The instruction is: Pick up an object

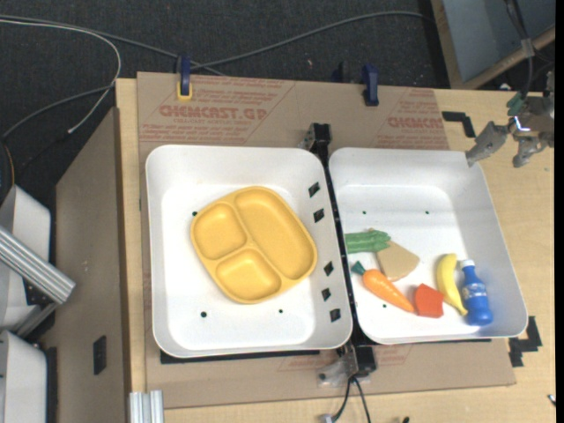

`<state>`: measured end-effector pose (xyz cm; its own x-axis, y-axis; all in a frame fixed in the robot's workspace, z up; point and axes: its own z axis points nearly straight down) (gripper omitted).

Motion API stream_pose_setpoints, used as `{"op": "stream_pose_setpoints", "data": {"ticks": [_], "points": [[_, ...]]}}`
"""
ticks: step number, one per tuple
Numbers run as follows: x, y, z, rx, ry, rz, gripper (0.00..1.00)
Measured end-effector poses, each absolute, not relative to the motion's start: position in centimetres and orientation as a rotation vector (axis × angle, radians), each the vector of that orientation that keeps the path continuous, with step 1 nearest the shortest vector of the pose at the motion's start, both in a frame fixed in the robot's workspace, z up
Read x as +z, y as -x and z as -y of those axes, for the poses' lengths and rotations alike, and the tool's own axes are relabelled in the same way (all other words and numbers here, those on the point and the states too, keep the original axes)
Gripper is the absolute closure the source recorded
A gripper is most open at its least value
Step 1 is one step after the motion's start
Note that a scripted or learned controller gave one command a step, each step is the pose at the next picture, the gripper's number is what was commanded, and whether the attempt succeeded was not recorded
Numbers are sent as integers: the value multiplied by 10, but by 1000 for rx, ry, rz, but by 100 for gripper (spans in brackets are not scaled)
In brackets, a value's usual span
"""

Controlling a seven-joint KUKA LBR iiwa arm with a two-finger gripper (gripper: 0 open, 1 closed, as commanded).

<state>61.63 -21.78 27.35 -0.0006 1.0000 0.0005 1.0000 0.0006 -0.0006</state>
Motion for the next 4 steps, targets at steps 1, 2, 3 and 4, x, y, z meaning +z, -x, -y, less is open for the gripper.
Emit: {"op": "stream_pose_setpoints", "data": {"ticks": [1, 2, 3, 4], "points": [[213, -621, 219, 2, 2219, 2220, 0], [171, -626, 222, 2, 2220, 2220, 0], [109, -626, 219, 4, 2216, 2219, 0], [124, -628, 219, -2, 2219, 2225, 100]]}}
